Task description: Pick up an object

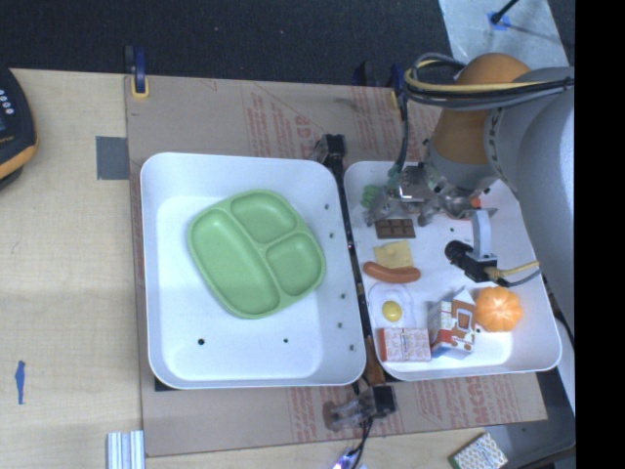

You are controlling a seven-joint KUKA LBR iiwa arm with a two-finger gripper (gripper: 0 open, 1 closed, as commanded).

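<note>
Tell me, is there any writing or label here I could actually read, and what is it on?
None can be read.
Cardboard sheet: faint red print, too blurred.
Two small cartons and: red and white packaging, print too small.
Dark device: buttons, no readable marks.

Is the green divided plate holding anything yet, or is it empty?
Empty. The green divided plate lies flat in the left bin, all three compartments bare; the food items sit in the right bin.

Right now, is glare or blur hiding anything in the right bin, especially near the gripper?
Camera view: the gripper at the right bin's far end looks soft and cluttered, so its fingers are unreadable; the white bin floor is bright but not washed out; the hot dog and orange read clearly.
</note>
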